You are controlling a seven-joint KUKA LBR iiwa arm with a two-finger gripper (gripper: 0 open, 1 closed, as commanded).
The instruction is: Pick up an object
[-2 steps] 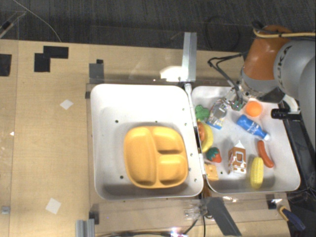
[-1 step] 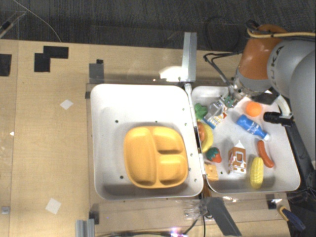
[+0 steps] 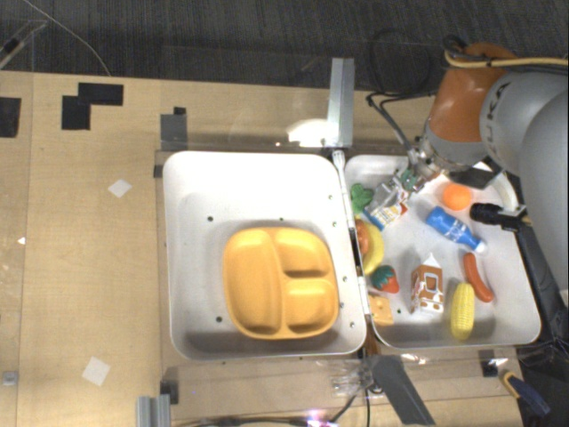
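The right bin [image 3: 524, 327] holds several toy foods. My gripper [image 3: 404, 183] hangs low over the bin's back left part, just above and to the right of a small white, red and blue carton [image 3: 385, 212]. A green vegetable [image 3: 360, 195] lies to the left of it. An orange ball [image 3: 457, 197] and a blue bottle [image 3: 453, 229] lie to the right. Further forward are a banana [image 3: 374, 248], a red and green fruit [image 3: 385, 279], a brown and white carton [image 3: 428, 290], a corn cob [image 3: 462, 310] and a sausage [image 3: 477, 277].
The left bin [image 3: 191, 238] holds a yellow divided plate [image 3: 280, 283]. A metal post [image 3: 341, 105] stands behind the wall between the bins. The grey arm [image 3: 524, 114] with its orange band covers the right bin's back right corner. A cracker [image 3: 380, 309] lies at the front left.
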